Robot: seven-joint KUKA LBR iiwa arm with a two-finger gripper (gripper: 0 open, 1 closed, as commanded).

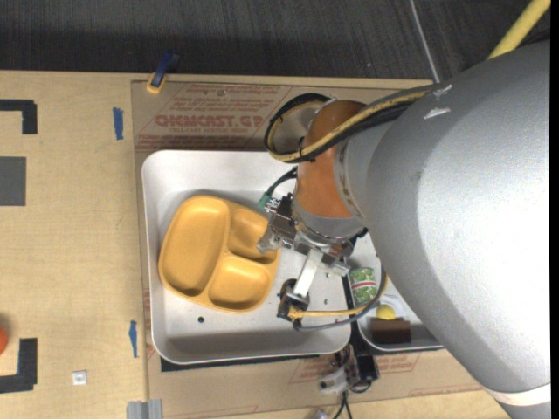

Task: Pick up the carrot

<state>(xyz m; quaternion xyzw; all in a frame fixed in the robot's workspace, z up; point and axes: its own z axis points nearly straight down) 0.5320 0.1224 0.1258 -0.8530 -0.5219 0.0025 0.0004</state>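
My gripper (pixel 278 232) hangs low over the left white bin (pixel 166 321), at the right edge of a yellow three-compartment dish (pixel 205 251). The grey arm with its orange band (pixel 321 177) reaches in from the right and covers the bin's right part and whatever lies beneath it. A white bracket with a black end (pixel 295 297) and a yellow cable sticks out below the wrist towards the bin's front.
The right bin (pixel 410 346) peeks out under the arm, holding a green-labelled item (pixel 362 279), a small yellow ball (pixel 384 312) and a brown block (pixel 390 331). Both bins stand on brown cardboard (pixel 210 119). An orange thing (pixel 3 339) lies at the far left edge.
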